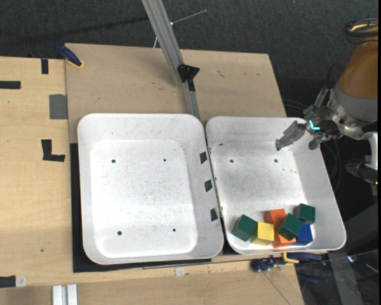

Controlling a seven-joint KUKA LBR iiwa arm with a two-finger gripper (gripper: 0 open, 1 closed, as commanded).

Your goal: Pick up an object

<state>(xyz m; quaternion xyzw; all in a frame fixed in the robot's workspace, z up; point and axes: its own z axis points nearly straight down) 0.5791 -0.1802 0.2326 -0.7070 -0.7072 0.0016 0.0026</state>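
We see the small coloured blocks, green (244, 227), yellow (265, 232), orange (276, 216) and blue (305, 234), huddled touching in the near right corner of the right-hand shallow white bin (241, 145), likely slid there. The gripper (298, 134) hovers over that bin's far right edge, well apart from them, carrying nothing. The left white bin (140, 127) sits alongside on the wooden bench (25, 189).

It was a robotics lab: a plywood bench (146, 75) marked with black tape, two white bins (89, 170) left of the gripper (298, 135), dark floor beyond.
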